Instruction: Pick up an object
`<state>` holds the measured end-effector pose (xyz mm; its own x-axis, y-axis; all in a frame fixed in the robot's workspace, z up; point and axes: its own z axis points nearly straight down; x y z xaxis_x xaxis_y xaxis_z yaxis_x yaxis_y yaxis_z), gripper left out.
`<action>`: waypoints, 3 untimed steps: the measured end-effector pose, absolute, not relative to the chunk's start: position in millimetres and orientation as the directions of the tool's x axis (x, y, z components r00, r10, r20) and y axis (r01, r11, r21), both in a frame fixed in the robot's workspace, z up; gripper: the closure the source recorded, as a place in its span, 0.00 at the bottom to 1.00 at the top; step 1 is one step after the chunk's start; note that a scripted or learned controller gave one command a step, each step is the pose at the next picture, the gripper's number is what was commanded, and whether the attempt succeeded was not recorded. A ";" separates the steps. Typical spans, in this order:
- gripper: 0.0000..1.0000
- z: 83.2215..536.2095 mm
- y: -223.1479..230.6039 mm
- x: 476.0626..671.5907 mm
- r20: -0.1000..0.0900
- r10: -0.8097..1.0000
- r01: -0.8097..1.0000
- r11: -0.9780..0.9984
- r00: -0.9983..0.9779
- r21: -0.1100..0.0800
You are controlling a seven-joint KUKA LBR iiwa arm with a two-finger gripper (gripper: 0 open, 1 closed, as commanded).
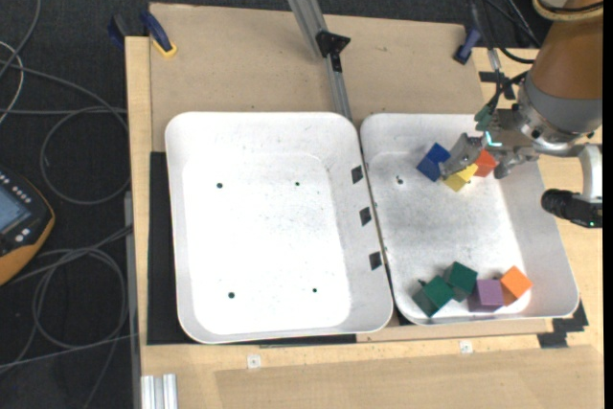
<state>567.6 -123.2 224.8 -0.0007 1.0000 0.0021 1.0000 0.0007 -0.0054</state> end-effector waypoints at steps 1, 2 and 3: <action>0.00 227.0 -123.4 568.4 0.001 1.000 1.000 0.001 -0.001 -0.001; 0.00 184.3 -126.0 567.3 0.001 1.000 1.000 0.000 0.000 -0.006; 0.00 122.1 -119.6 566.5 0.002 1.000 1.000 0.000 0.000 -0.008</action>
<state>566.5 -119.6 122.1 -0.0002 1.0000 0.0025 1.0000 0.0002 -0.0081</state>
